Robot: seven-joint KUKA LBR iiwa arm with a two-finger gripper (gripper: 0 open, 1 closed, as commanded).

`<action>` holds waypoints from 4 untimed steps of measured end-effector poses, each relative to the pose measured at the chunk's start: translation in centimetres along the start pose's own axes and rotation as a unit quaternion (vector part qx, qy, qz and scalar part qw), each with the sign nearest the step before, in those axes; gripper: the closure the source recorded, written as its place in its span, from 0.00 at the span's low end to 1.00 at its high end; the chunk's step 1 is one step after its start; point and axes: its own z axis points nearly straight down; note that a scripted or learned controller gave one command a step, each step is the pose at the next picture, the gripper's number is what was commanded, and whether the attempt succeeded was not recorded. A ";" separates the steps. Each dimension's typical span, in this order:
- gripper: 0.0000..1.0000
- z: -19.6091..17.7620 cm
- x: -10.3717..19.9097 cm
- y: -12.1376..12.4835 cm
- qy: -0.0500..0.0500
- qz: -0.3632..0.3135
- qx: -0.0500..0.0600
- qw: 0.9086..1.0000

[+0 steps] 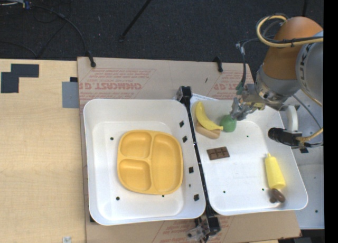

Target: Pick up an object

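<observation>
In the right bin (296,197), a small green ball (229,125) lies near the far wall. My gripper (239,113) hangs just above and to the right of it, close to its top edge. Left of the ball, a yellow banana (205,118) rests on a tan piece (209,132). A brown chocolate bar (218,153) lies flat in the bin's middle. A yellow bottle (274,172) with a brown cap (277,197) lies at the right side.
The left bin (97,131) holds a yellow divided plate (150,161). A black divider rail (193,152) with clips runs between the two bins. Brown cardboard (132,81) lies behind and under them.
</observation>
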 end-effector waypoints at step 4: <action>1.00 -4.1 12.2 -2.4 0.001 -0.002 0.004 1.000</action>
